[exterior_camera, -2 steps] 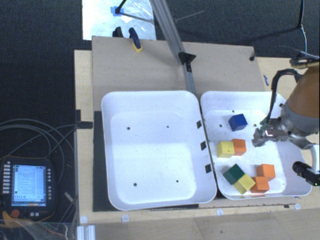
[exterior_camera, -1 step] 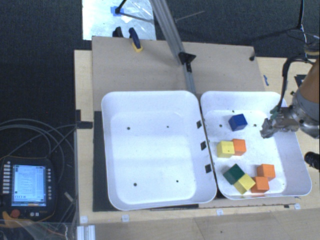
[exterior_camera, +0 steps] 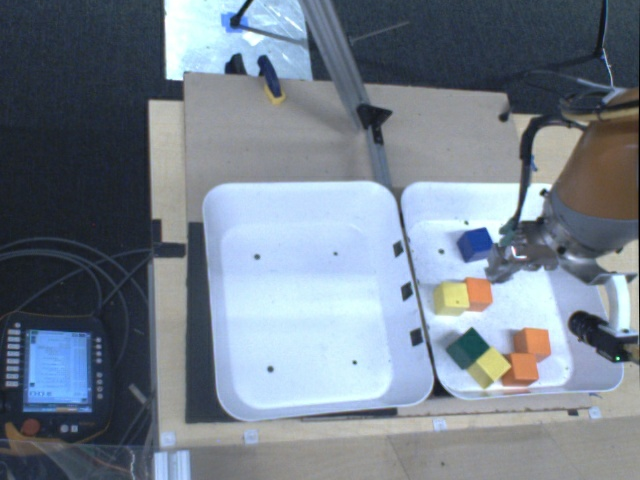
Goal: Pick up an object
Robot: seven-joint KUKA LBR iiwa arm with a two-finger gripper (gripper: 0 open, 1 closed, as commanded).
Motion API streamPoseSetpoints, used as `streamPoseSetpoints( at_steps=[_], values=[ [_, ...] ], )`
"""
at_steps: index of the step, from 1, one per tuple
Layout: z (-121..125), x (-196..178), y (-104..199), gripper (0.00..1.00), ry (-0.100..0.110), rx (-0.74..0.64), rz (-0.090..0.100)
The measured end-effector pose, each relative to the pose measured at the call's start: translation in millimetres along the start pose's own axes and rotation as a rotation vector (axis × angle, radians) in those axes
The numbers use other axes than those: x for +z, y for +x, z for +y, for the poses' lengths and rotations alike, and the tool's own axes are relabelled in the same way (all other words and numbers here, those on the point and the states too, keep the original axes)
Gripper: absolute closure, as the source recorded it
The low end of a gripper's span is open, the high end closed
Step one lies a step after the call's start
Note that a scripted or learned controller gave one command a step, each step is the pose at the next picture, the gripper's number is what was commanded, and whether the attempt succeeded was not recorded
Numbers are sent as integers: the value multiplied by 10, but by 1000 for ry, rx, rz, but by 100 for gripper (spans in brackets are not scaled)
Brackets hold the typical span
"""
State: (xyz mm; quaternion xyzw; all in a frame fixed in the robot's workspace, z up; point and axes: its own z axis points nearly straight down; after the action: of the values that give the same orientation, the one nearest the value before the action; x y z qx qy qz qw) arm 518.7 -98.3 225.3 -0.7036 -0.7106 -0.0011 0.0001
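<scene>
Camera view: your gripper (exterior_camera: pixel 507 259) is hovering right of centre, finger state unclear, with the blue cube (exterior_camera: pixel 475 243) sitting just upper-left.

Two white bins (exterior_camera: pixel 300 203), left of gripper (exterior_camera: pixel 510 258): smooth glossy plastic. Blocks (exterior_camera: pixel 475 243) beside and below gripper: matt, solid colours. Bench top (exterior_camera: pixel 290 128) beyond bins: matt cardboard-like brown. Pole (exterior_camera: pixel 335 43) up-left of gripper: dull grey metal.
</scene>
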Motion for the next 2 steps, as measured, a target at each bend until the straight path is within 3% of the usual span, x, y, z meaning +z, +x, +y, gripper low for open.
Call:
streamPoseSetpoints(
  at_steps=[2],
  values=[
    [-121, -26, 1033, 100, -1, -1, 1]
  ],
)
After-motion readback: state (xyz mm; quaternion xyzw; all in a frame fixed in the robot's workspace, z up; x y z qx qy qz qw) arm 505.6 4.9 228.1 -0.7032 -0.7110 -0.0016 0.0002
